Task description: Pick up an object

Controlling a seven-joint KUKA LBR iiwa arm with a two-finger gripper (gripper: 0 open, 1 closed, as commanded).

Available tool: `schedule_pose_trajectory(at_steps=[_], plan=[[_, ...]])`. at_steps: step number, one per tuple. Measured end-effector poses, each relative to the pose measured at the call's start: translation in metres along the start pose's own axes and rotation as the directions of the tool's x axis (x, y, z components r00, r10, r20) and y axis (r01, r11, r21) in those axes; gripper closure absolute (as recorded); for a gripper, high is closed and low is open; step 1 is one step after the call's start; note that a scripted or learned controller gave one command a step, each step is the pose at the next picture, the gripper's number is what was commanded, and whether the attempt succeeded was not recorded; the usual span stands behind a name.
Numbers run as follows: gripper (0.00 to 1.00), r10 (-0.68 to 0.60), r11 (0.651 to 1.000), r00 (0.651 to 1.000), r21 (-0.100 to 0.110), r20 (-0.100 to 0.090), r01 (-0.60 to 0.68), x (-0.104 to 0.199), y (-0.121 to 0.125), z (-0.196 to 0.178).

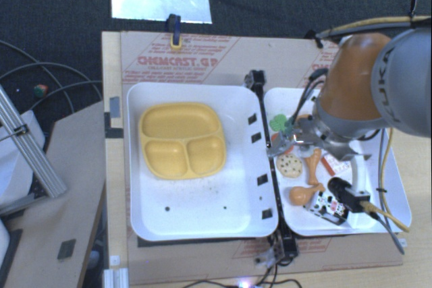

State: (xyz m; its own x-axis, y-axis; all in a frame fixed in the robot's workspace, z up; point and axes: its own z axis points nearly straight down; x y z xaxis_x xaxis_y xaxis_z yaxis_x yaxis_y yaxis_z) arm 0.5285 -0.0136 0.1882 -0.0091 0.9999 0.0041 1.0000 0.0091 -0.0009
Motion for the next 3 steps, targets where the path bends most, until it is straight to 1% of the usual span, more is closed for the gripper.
schedule_pose_trajectory(at_steps=[1, 2, 3], plan=[[0.00, 0.015, 1.000, 1.000, 0.003, 0.006, -0.015, -0.080, -0.010, 0.067], [1.00, 0.008, 1.000, 1.000, -0.004, 0.004, -0.008, -0.075, -0.007, 0.053], [0.00, 0.008, 1.000, 1.000, -0.003, 0.004, -0.008, -0.075, -0.007, 0.053]])
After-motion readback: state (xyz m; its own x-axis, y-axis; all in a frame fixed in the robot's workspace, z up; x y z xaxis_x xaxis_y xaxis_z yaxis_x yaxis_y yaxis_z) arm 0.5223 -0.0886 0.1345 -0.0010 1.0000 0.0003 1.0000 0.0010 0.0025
